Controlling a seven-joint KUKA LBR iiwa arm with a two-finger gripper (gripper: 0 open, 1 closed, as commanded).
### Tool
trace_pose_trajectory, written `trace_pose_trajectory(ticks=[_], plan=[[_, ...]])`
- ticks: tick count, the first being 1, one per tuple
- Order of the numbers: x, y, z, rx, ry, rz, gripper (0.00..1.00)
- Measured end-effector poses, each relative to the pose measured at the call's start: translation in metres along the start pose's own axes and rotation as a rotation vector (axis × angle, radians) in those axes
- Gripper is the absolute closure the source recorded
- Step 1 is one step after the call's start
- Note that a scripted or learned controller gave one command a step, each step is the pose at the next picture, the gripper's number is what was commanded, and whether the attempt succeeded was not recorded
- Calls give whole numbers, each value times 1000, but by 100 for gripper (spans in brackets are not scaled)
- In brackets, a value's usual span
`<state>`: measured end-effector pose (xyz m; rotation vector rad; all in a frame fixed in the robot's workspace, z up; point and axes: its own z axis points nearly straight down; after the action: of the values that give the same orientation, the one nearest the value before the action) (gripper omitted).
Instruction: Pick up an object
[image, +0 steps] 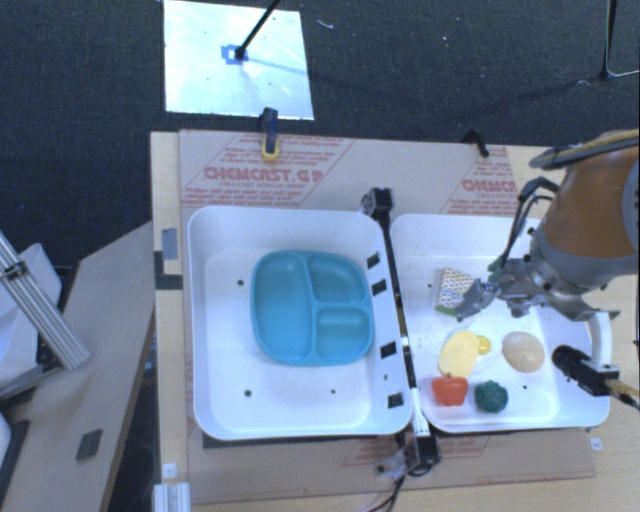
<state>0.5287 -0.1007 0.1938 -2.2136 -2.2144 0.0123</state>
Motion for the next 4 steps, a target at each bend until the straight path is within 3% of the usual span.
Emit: trace_pose_trajectory(ticks=[1,3,4], plan=[[0,3,-7,-14,-2,-3,0],[9,15,93,-10,-1,0,0],[9,17,108,-15,-2,0,0]])
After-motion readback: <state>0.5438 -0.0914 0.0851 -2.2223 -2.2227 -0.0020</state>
